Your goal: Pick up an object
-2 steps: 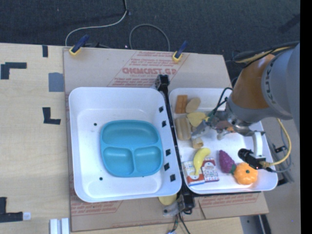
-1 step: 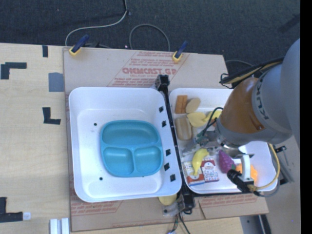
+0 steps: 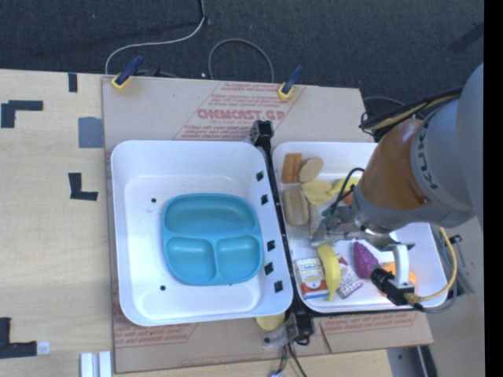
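Two white bins sit side by side on the bench. Left bin [image 3: 130, 210]: contains a blue divided plate [image 3: 212, 236]. Right bin [image 3: 440, 246]: contains the candidate objects. The gripper [image 3: 334, 228] is lowered near the centre of the right bin; the jaw state cannot be determined, and no object is visibly gripped. A banana [image 3: 331, 269] lies at the gripper's 6 o'clock, just beside it. A purple item [image 3: 364, 259] lies at 4 o'clock. A tan block [image 3: 295, 206] lies at 10 o'clock.

I see divided tray [image 3: 212, 238] in left bin [image 3: 126, 210]; banana [image 3: 331, 270] in right bin [image 3: 437, 246], arm [image 3: 409, 171] over it, from right.
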Robot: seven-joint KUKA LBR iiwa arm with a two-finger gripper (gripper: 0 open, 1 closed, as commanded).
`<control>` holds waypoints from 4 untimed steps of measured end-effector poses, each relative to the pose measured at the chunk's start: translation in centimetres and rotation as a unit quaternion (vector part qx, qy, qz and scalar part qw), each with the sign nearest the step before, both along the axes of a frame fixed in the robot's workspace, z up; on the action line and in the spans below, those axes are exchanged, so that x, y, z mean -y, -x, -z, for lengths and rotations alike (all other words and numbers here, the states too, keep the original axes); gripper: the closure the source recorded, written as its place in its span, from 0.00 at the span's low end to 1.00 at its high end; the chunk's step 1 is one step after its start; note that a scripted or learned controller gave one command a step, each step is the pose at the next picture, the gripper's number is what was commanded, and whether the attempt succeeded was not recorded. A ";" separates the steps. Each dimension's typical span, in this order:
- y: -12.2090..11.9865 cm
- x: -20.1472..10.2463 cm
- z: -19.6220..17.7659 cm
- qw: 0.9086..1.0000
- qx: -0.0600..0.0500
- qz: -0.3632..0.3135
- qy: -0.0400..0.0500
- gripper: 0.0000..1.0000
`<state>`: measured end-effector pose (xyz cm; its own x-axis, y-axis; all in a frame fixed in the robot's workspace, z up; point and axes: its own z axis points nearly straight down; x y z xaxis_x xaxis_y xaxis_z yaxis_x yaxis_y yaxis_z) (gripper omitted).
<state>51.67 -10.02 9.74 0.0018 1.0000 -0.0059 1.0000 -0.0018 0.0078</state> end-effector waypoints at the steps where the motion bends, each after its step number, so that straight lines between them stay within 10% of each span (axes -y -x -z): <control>1: -3.4 -7.1 -9.2 1.000 0.000 -0.006 -0.004 1.00; 2: -3.0 -6.6 -8.7 1.000 -0.005 -0.002 -0.003 0.00; 3: -7.3 -2.3 -8.7 1.000 -0.003 0.000 -0.002 0.00; 4: -8.5 -0.3 1.7 1.000 -0.002 -0.001 -0.001 0.00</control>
